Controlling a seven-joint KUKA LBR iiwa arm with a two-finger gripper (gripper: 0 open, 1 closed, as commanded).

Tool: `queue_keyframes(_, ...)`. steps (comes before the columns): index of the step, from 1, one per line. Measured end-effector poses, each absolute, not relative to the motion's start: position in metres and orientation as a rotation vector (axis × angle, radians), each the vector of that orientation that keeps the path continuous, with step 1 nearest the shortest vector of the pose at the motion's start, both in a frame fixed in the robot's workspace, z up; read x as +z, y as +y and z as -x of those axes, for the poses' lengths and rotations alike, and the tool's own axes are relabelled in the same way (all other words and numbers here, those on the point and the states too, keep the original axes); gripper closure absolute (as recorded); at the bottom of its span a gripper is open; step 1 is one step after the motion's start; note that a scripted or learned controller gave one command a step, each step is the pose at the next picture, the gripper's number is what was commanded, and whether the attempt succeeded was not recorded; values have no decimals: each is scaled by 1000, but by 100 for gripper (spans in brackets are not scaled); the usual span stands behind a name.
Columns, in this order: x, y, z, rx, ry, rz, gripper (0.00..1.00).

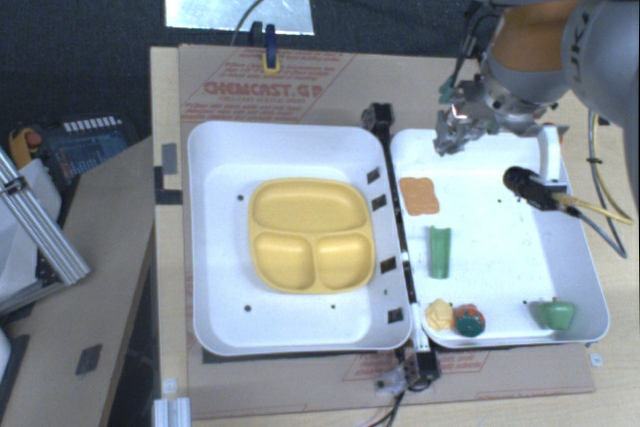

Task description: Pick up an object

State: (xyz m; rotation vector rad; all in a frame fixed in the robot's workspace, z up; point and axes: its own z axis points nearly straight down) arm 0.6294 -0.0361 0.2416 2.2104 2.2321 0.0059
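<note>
Your tool [450, 137] hangs over the right bin's [585, 300] far edge; I cannot tell its opening. The green block [439, 251] looks light and stiff: take its long sides.

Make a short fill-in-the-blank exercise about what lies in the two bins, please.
1. The yellow tray lies in the ____ bin.
2. The tray has ____ compartments.
3. The orange piece lies in the ____ bin.
4. The green stick is nearer the camera than the ____ piece.

Missing words: left; three; right; orange
</note>
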Motion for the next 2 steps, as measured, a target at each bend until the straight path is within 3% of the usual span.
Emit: queue_keyframes(2,223,81,-608,3,2234,-2211,100)
